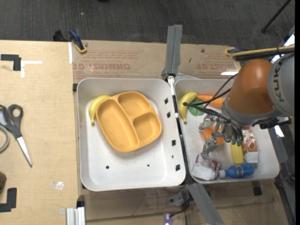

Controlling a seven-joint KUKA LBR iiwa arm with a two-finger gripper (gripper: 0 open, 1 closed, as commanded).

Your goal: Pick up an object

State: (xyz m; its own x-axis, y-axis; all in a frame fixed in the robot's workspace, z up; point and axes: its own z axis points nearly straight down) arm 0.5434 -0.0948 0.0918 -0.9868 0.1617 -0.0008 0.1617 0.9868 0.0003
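My gripper (pixel 212 144) hangs low over the middle of the right bin (pixel 187 139), under the grey arm and its orange band (pixel 252 86). Right below and around it lie a white and red packet (pixel 204 167), a small orange piece (pixel 207 133), a yellow tube (pixel 237 154), a blue-capped bottle (pixel 240 171) and a red and white carton (pixel 250 142). A banana (pixel 186 102), a green item (pixel 196 110) and an orange carrot (pixel 206 99) lie at the bin's far left. Nothing shows as held.
The left bin (pixel 123 184) holds a yellow divided plate (pixel 129 121) and a second banana (pixel 95 108) by its far-left corner. Scissors (pixel 17 131) lie on the wooden bench at the left. Cardboard (pixel 117 62) and a blue clamp (pixel 77 40) sit behind the bins.
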